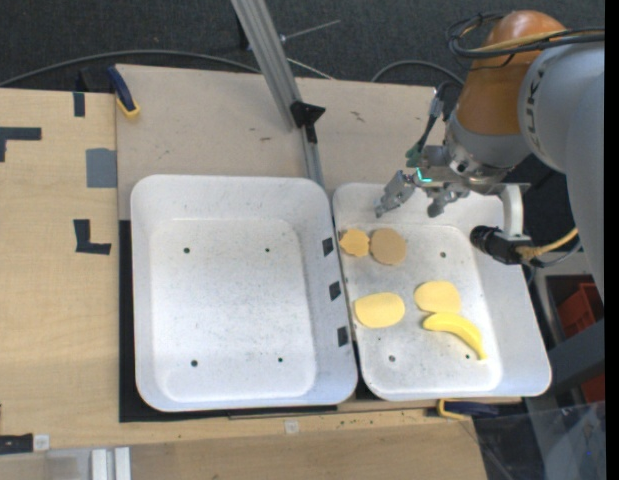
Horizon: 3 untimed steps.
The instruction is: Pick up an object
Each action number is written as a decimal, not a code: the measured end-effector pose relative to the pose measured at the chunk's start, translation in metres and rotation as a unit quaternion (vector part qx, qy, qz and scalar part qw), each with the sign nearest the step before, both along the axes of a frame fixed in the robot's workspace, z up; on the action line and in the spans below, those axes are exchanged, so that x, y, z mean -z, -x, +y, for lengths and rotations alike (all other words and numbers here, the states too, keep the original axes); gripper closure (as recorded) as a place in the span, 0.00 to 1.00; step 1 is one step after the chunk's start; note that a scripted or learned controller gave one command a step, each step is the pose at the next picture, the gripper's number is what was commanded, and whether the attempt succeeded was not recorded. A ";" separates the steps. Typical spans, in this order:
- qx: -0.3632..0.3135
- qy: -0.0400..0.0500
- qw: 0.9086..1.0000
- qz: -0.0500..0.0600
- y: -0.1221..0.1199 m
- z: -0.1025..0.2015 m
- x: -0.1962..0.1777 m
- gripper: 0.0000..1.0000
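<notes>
**Yellow and tan pieces in the right bin, gripper spread above them**

Yellow and tan objects lay together in the right bin [509, 358]: a small yellow-orange round piece [355, 243] touching a tan disc [388, 247] near the bin's upper left; below them a yellow oval piece [379, 310]; to its right a second yellow oval [437, 296], and just under that a banana [456, 332], curved, its tip pointing toward the bin's lower right corner. The second oval and the banana sat close, nearly touching. All five rested flat on the bin floor.

The gripper [419, 199] hung over the far edge of the right bin, above and to the right of the tan disc and apart from it. Its two fingers were spread wide, one [393, 195] reaching toward the bin divider, the other toward the arm side. Nothing sat between them; they touched no object. A small green light showed at the gripper's base.

The grey arm [559, 78] with its orange band [504, 63] entered from the right. The left bin [149, 298] sat beside the right one, edges meeting. A slanted metal post [274, 58] rose behind the bins from the wooden bench [49, 268].
</notes>
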State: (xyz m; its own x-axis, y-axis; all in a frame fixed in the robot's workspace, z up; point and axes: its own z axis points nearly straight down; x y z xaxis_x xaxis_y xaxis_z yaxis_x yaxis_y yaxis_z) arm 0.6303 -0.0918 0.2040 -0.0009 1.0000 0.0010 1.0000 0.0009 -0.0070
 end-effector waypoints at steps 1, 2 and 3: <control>-0.001 0.000 1.000 -0.003 -0.001 0.000 -0.003 0.00; 0.000 0.001 1.000 0.001 0.003 -0.004 0.061 0.00; 0.000 0.000 1.000 -0.003 0.002 -0.003 0.111 0.00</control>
